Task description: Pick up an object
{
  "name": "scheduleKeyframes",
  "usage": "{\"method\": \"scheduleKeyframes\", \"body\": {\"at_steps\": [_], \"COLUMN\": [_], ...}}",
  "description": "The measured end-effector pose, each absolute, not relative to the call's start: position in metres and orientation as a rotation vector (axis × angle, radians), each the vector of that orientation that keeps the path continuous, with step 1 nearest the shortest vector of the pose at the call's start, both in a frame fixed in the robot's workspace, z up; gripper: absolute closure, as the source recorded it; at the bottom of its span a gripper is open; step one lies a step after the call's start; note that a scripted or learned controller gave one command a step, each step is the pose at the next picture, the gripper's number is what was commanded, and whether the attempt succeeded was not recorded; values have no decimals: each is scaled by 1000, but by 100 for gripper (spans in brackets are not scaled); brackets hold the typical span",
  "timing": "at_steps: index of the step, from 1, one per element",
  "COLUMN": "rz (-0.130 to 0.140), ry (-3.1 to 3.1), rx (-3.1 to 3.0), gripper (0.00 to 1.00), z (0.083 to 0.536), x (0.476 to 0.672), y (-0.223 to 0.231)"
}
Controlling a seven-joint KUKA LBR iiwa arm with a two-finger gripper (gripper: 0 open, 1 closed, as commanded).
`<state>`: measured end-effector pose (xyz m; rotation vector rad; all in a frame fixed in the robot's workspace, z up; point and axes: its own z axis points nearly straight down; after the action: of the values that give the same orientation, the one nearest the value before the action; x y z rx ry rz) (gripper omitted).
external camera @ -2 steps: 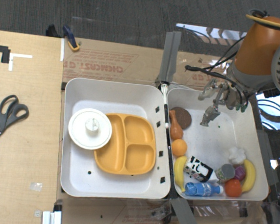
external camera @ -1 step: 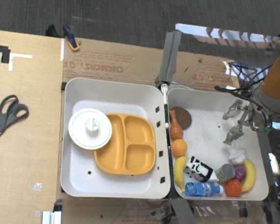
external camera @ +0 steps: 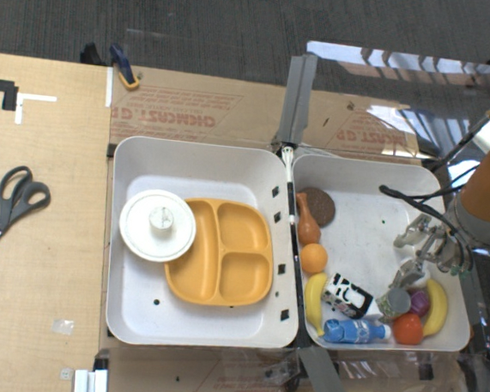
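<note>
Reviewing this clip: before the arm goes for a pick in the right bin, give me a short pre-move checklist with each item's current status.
1. Gripper is over the right bin, above its near right cluster: ok.
2. A target lies below: grey round piece, red ball, purple ball: ok.
3. Target stands apart from its neighbours: not ok, they are crowded together with the banana.
4. Nothing already held: cannot tell.
5. Jaws' opening: cannot tell.

Wooden bench [external camera: 28, 299], dark carpet floor [external camera: 202, 14] behind
</note>
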<state>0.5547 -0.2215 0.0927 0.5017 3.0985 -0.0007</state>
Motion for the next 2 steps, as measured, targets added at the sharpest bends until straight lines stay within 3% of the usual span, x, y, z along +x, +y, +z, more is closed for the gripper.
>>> {"method": "scheduleKeyframes", "body": {"at_steps": [1,2], "rz": [-1,-3], "ry": [2899,2897], "rx": [1206,1198], "gripper": [0,100], "z": [92,102], "x": [517,519], "y": [-222,-221]}}
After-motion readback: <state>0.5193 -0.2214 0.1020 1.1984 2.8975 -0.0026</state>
